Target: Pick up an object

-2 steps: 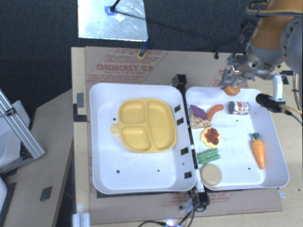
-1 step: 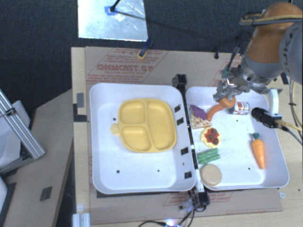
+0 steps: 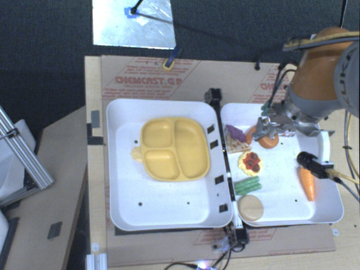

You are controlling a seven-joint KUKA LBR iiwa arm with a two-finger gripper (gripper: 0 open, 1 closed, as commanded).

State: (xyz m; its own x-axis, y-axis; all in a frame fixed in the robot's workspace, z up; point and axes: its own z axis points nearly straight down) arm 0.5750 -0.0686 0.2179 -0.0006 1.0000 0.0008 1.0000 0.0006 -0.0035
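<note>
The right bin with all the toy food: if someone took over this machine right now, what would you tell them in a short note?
Gripper: low over the right bin, near its back, above an orange round piece; whether it is open or shut cannot be told.
Things: in the right bin lie a purple piece, a small tart, green beans, a tan disc and a carrot. The left bin holds a yellow divided tray.
Done: nothing seen lifted.
Left: pick up one object.
</note>
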